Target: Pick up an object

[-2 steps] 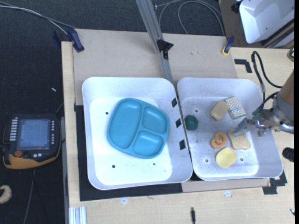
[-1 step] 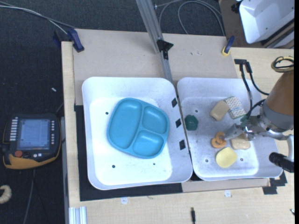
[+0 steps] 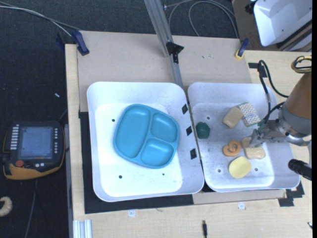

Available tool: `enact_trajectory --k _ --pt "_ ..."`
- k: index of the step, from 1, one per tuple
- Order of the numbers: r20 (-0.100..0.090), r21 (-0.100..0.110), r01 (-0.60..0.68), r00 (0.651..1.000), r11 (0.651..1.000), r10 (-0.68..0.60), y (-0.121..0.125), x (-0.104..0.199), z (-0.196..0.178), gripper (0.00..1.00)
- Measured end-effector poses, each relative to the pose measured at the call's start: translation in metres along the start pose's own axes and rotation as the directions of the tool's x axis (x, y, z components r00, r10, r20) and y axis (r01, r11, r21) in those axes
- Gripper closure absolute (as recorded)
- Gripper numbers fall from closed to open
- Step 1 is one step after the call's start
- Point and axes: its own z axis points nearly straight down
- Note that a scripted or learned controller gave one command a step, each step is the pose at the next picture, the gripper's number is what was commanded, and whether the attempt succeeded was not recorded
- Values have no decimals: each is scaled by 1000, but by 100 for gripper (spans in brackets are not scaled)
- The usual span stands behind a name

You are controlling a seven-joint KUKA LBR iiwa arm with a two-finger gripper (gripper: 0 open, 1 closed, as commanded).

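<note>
On the far left, off the table [image 3: 124, 53], a teach pendant [image 3: 33, 150] lies on the dark floor, out of the arm's way. The left bin [image 3: 99, 133] carries a blue divided plate [image 3: 146, 135], lying flat and slightly turned near the bin's middle; it looks too broad for a two-finger pinch, so it is probably not the target. A grey metal post [image 3: 161, 24] slants down to the seam between the two bins. Taking the right bin [image 3: 218, 180] as the landmark: a small dark green piece [image 3: 202, 130] sits close to its left wall; a tan block [image 3: 232, 117] lies in its upper middle, touching a speckled, patterned block [image 3: 248, 113] just to the right; an orange ring-like item [image 3: 231, 148] sits near the bin's centre; a yellow rounded object [image 3: 239, 167] lies toward its lower edge; and a pale beige piece [image 3: 255, 151] rests toward its right side, between the ring and the right wall. The things are loosely scattered, which leaves room to approach most of them from above. The tool [image 3: 256, 137] is down low over the right part of this bin, right at the beige piece, and that seems the likely pick. How wide the tool stands cannot be told, nor whether it grips anything. The arm [image 3: 297, 108] enters from the bin's right.
</note>
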Motion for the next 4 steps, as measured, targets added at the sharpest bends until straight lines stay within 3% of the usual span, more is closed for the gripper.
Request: enact_trajectory --k 3,4 --pt "3 -4 1 1000 1000 -1 -5 -1 -130 100" --pt "0 -3 7 1000 1000 -7 6 51 -138 100"
